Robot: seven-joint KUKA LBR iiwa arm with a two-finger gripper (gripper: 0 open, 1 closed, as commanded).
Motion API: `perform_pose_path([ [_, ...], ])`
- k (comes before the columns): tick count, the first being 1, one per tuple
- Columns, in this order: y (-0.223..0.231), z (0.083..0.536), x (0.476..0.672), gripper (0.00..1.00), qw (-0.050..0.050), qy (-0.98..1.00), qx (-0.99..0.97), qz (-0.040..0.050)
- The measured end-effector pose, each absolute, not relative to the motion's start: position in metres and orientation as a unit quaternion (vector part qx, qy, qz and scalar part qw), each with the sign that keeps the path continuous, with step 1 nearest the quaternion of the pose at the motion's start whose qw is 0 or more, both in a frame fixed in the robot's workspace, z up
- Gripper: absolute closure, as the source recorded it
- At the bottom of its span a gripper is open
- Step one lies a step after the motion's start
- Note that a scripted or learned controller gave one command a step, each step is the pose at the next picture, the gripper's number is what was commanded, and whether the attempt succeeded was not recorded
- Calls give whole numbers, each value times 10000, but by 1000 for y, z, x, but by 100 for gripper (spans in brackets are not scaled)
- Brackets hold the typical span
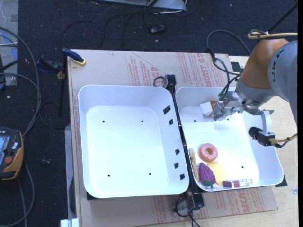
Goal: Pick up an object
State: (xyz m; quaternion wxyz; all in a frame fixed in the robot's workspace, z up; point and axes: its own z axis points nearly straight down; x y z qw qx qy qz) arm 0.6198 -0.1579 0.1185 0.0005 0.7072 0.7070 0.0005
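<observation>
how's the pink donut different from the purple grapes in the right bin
The donut is pink and a round ring with a hole; the grapes are purple and a bumpy, longish bunch. The donut lies nearer the middle of the right bin; the grapes lie closer to its front rim. Both are toy food, lying close together, well away from the hand.

You have two bins side by side on the bench (118, 65) — the left bin (94, 96) and the right bin (272, 167). In the right bin's near end, a donut (208, 152) lies behind the grapes (206, 173), and a small box (237, 183) sits right of the grapes — near the front wall.
</observation>
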Motion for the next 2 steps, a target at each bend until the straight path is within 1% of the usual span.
perform_pose_path([
  [1, -159, 179, 627, 100, 24, 7072, 7070, 16],
  [2, -159, 228, 628, 100, 19, 7072, 7070, 13],
])
